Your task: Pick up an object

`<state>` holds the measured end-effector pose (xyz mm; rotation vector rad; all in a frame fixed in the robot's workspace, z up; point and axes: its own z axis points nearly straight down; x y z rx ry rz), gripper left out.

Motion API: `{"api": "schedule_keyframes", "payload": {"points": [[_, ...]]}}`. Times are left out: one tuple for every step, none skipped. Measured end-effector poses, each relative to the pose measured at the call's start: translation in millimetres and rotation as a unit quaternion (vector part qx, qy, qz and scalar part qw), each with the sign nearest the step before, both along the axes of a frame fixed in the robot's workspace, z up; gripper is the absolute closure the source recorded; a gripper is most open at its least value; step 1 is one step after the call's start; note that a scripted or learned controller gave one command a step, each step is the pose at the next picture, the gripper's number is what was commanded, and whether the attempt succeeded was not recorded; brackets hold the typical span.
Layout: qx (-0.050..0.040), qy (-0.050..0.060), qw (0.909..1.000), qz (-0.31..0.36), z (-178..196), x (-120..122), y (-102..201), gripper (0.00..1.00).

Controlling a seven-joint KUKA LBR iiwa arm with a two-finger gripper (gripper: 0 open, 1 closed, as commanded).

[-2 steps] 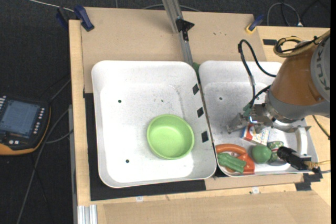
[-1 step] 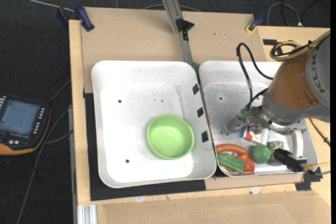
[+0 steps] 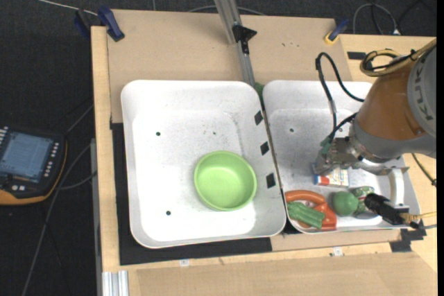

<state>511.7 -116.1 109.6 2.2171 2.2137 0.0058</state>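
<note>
Objects: a small white box with red and blue print (image 3: pixel 331 180), a green ball-like item (image 3: pixel 343 202), and an orange and green toy (image 3: pixel 310 210) lie close together in the near part of the right bin (image 3: pixel 295 104)
Pincer (image 3: pixel 327 164): low over the right bin, just above the small white box; whether it is apart or together cannot be told
Arm (image 3: pixel 388 114): reaches in from the right, grey with an orange band
Left bin (image 3: pixel 159 107): holds a green bowl (image 3: pixel 225 181) near its front right corner
Surface (image 3: pixel 173 45): tan board beneath both bins
</note>
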Motion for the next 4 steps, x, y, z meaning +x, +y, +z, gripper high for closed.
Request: {"api": "schedule_keyframes", "payload": {"points": [[0.0015, 0.002, 1.0, 0.001, 42, 1, 2, 1.0], [0.0014, 0.002, 1.0, 0.001, 91, -8, 3, 1.0], [0.0016, 0.002, 1.0, 0.001, 135, -3, 8, 1.0], [0.0024, 0.004, 1.0, 0.003, 131, -12, 67, 1.0]]}}
